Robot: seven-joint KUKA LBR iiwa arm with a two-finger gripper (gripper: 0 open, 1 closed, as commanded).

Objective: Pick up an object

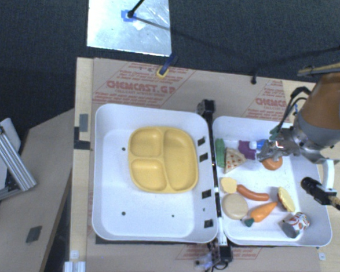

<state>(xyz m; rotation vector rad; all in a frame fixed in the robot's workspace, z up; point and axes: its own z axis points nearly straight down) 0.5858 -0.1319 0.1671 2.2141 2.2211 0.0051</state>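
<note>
My gripper (pixel 272 148) hangs low over the back of the right bin (pixel 320 230), at the end of the grey and orange arm reaching in from the right. Just under and in front of it lies a small round orange fruit (pixel 273 164). A purple block (pixel 247 148) sits right beside it on the left. Whether either one is touching the gripper is not clear from this angle. Further left are a pizza slice (pixel 233 160) and a green piece (pixel 219 150).
The right bin also holds a sausage (pixel 252 193), a tan round biscuit (pixel 235 205), a carrot (pixel 261 211), a yellow slice (pixel 229 184), a bread piece (pixel 286 199) and a small can (pixel 294 222). A yellow divided plate (pixel 161 159) lies in the left bin (pixel 106 215).
</note>
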